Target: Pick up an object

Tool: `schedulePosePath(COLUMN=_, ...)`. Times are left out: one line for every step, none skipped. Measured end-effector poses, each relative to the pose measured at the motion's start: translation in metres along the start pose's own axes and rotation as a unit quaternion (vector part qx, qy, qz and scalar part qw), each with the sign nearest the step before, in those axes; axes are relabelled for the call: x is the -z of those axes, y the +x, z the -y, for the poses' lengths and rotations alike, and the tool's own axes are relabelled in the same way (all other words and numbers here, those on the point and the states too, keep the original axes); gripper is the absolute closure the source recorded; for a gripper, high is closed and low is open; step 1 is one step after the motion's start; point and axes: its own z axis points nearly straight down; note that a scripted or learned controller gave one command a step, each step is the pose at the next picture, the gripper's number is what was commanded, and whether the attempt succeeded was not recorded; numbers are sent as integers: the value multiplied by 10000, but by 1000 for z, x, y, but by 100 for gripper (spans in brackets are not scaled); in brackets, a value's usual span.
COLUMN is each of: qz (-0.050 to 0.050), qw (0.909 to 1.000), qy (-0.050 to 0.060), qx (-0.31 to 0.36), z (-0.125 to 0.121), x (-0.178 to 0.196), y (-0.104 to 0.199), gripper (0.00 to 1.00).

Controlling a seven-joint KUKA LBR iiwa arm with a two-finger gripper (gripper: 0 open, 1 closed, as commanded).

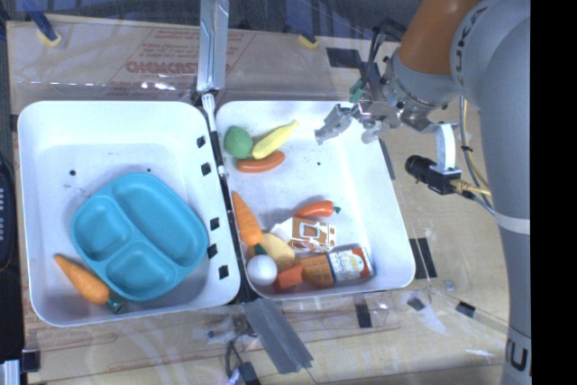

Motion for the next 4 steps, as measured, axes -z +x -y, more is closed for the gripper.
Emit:
schedulePosePath(qz=-12, qw=9992, qy=31, qx=388, z=83, x=-119, y=36, gripper=0)
schedulePosePath(qz=6, qw=9976, qy=-30, qx=692, z=137, x=-123, y=63, gripper=0)
schedulePosePath(qz=3, qw=9922, qy=-20, qx=1249, z=137, x=-124, y=70, gripper=0)
schedulePosePath(qz=5, qw=9921, qy=-21, qx=1254, z=137, x=-124, y=71, gripper=0)
